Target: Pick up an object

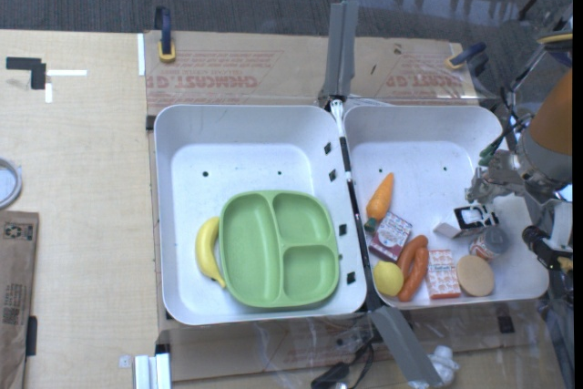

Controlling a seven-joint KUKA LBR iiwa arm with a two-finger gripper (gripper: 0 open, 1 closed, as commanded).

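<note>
The right bin (428,127) holds several small objects. An orange carrot (381,195) lies near its left wall, with a red and white packet (390,235) below it. A yellow lemon (388,278) and a red sausage-like piece (414,265) sit at the front. Next to them are a small carton (443,273), a tan round disc (475,276) and a grey can (492,241). My gripper (480,192) hangs over the right side of this bin, just above a black and white object (474,217). Nothing shows held in it.
The left bin (182,196) carries a green divided plate (277,247) with a yellow banana (209,252) against its left side. A grey post (341,50) rises behind the wall between the bins. The arm's orange band (556,118) is at the right edge.
</note>
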